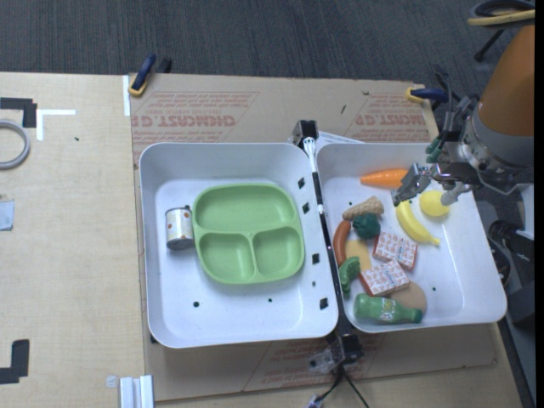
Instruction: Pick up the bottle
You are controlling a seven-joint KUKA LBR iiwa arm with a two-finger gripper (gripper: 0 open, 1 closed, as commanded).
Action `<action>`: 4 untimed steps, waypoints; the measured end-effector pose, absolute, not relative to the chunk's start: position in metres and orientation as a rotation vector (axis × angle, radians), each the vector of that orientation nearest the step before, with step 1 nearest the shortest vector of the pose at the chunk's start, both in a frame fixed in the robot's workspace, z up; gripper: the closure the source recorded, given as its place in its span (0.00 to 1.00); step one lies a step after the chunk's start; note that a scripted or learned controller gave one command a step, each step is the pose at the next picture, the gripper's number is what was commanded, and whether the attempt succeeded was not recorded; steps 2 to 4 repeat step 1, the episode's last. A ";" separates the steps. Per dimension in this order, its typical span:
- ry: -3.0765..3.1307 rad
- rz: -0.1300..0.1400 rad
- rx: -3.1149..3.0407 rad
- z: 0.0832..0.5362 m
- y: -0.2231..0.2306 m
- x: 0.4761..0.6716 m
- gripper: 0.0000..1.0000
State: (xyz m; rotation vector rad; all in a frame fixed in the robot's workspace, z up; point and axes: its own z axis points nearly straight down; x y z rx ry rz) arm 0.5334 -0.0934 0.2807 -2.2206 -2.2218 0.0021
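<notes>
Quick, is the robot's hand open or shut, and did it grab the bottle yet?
Hand: open, holding nothing, above the lemon.
Bottle: not grabbed.

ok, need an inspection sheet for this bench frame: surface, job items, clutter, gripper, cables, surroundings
Surface: two white bins, left bin, right bin, on cardboard.
Job's things: green bottle lying on its side at the right bin's front edge.
Clutter: banana, lemon, carrot, broccoli, two patterned boxes in the right bin; green tray and small can in the left bin.
Gripper: gripper open, above the lemon, far from the bottle.
Cables: black cable at the front edge.
Surroundings: wooden bench, dark floor.
</notes>
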 end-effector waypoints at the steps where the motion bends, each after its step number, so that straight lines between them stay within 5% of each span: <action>1: -2.221 0.003 -2.222 0.290 -0.094 0.534 1.00; 4: -2.221 0.003 -2.222 0.290 -0.094 0.534 1.00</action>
